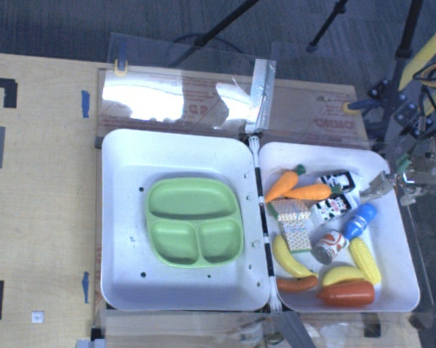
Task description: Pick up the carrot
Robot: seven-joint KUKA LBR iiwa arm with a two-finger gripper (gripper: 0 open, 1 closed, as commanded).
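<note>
1. On the left: a white bin (119, 200) with a green plate (194, 221) inside, split into three parts.
2. In the middle: two carrots side by side at the top of the right bin (408, 283), the left carrot (282, 185) touching the right carrot (308, 192).
3. Lower down: a banana (290, 258), a can (330, 246), corn (366, 262), a red pepper (346, 291).
4. Far right: the pincer (385, 185) at the bin's top edge, near a blue bottle (360, 220). Cannot tell if released or clenched.

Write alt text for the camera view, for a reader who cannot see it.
The grey arm's two-finger gripper hovers at the right bin's far right edge, apart from the orange carrots lying among toy foods. The left bin holds a green, three-compartment plastic tray.
</note>
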